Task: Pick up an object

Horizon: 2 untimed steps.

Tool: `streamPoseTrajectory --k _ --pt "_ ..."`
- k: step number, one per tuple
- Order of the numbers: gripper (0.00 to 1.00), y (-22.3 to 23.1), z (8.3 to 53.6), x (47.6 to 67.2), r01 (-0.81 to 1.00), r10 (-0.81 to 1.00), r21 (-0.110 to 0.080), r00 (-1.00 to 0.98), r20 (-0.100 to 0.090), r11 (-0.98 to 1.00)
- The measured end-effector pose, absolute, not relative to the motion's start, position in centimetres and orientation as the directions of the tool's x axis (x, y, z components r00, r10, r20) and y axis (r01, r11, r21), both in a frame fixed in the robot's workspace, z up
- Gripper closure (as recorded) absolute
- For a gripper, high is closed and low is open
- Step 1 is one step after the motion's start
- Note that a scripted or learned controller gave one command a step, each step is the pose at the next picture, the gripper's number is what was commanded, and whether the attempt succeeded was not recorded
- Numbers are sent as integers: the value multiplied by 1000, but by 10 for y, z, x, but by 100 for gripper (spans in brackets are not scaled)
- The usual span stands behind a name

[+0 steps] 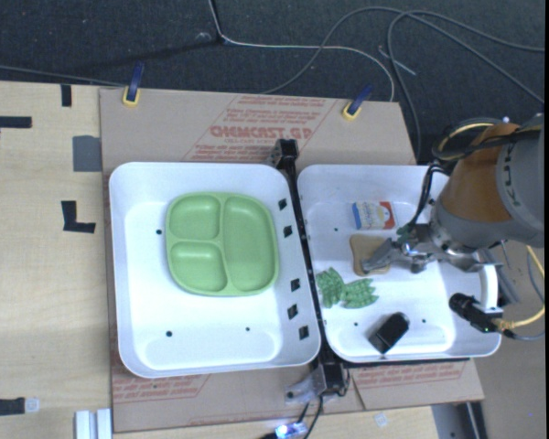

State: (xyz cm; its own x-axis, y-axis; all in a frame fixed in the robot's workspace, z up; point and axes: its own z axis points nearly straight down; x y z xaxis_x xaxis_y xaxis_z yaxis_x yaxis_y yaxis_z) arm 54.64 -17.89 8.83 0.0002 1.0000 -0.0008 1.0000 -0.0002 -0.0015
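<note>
So your arm (pixel 494 190) comes in from the right, and its grey body and orange band cover the far right side of the right bin (pixel 343 337), so you can't see what, if anything, sits under there. The gripper (pixel 377 262) is down low in that bin, right over the tan flat piece (pixel 364 245). Honestly I cannot tell whether the fingers are apart or together; they're a blurry grey lump, and it's not clear if they're touching the tan piece or just above it. Part of that piece is hidden under them.

Other stuff in the right bin: a small white packet with blue and red print (pixel 371 214) near the back, print too small to read. A crumpled green leafy thing (pixel 345 289) sits near the divider, just in front of the tan piece. A black blocky object (pixel 388 332) lies toward the front edge, tilted.

The left bin (pixel 137 337) has a green divided plate (pixel 222 243) with three compartments, lying flat in the middle.

Both bins sit on a cardboard sheet (pixel 256 122) on the table (pixel 37 273); the red lettering on the cardboard is partly cut off by the bins. Cables (pixel 348 35) trail across the dark area at the back.
</note>
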Motion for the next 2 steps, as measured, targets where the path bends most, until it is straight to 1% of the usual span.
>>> streamPoseTrajectory --k 1,2 --pt "100 -178 102 548 1000 1000 0 -2 2 2" --pt "100 -168 151 552 1000 1000 2 -2 0 2"
